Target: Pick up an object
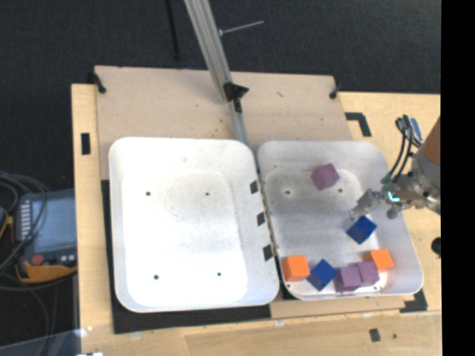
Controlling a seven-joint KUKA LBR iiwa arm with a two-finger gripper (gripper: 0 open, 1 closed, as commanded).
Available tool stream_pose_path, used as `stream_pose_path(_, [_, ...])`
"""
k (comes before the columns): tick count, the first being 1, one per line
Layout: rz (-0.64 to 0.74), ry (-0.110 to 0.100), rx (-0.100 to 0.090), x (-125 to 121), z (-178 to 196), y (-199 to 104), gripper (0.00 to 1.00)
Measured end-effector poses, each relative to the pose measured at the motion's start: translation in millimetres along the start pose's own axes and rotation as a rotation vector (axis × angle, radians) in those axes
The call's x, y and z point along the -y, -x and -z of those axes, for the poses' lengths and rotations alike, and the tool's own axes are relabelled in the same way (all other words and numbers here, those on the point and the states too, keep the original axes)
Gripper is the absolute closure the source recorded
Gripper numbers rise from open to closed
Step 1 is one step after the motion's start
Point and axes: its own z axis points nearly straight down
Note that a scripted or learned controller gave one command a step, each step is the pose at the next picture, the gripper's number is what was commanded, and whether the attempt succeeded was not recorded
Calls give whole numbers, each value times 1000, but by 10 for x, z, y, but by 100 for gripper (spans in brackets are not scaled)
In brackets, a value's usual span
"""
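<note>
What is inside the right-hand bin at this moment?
The right bin holds seven blocks: a purple one near the top, a blue one mid-right by the tool, then orange, blue, two purple and orange along the bottom edge. Whatever lies under the arm is covered.

- Light falls evenly from above, bright on the two white bins, with the left bin [185,221] close to washed out.
- Dark floor around the bench [223,102] swallows detail.
- Shadows stay soft and short beside the blocks.
- The whole frame is slightly soft and grainy; the gripper [382,199] looks blurred.
</note>
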Motion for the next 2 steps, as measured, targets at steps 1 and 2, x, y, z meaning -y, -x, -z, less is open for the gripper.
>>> stream_pose_path(1, [0, 5, 1, -11, 25, -1, 0])
stream_pose_path(2, [-3, 1, 4, 7, -595, -4, 0])
